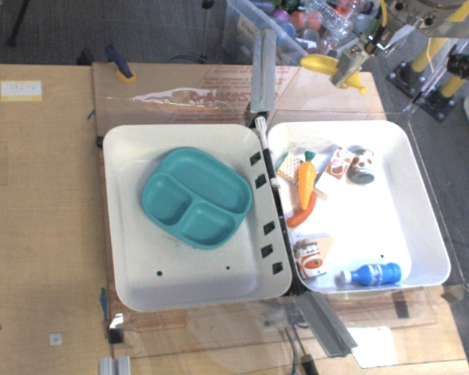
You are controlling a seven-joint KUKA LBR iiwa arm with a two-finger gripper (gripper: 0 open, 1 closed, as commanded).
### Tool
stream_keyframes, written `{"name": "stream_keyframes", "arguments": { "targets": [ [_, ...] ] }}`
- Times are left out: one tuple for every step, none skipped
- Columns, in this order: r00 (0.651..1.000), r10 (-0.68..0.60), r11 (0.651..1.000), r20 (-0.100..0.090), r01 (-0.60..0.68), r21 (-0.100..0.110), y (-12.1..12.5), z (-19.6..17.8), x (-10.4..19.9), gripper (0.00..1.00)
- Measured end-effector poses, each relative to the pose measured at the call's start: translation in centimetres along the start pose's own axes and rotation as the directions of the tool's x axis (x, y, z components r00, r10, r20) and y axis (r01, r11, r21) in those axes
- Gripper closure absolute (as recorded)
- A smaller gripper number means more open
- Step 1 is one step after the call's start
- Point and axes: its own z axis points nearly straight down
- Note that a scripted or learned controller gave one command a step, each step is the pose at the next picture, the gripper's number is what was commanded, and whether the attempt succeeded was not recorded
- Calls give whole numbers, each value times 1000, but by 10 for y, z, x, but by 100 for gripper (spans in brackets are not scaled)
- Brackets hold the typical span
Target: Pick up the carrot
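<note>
Orange plastic carrot with green top (306, 181) lies in the right white bin (422, 209), upper left part, close to the divider wall, long axis roughly up-down in frame. A curved orange piece (301, 216) touches its lower end; small white cartons (337, 165) sit just beside it on the right. Gripper (352, 67) hangs at upper right of frame, above the table beyond the bin's far rim, holding a yellow banana-shaped toy (322, 65). Judgement: shed that first, then descend over the carrot's mid-body, closing across its width, clear of the wall.
</note>
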Motion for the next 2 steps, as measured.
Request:
{"name": "stream_keyframes", "arguments": {
  "targets": [
    [954,-299,954,3,299,-2,-23,-33,-3,100],
    [858,-514,858,-1,514,-2,29,-33,77,100]
  ]
}}
